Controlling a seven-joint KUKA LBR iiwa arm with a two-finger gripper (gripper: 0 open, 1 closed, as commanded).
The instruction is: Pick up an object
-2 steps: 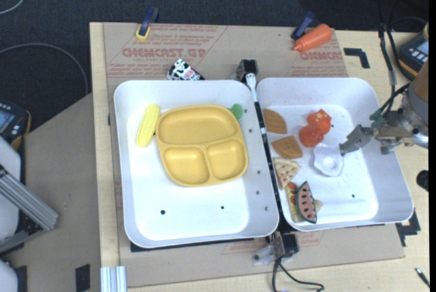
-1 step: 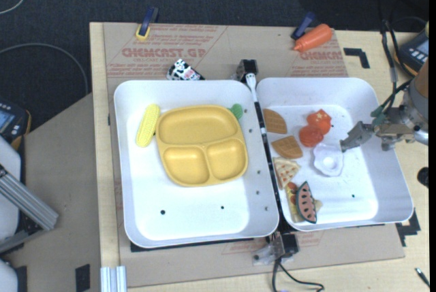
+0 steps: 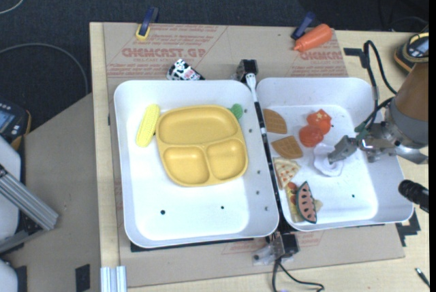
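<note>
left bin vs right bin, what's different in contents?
The left bin holds one big yellow divided tray with a yellow corn cob beside it; the right bin holds several small food pieces, including a watermelon slice and red pieces. The gripper is over the right bin, not the left. Both bins are shallow and white.

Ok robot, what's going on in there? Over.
Gripper down in right bin, over a small white thing. Nothing seen held. Tomato and crackers close by.
</note>
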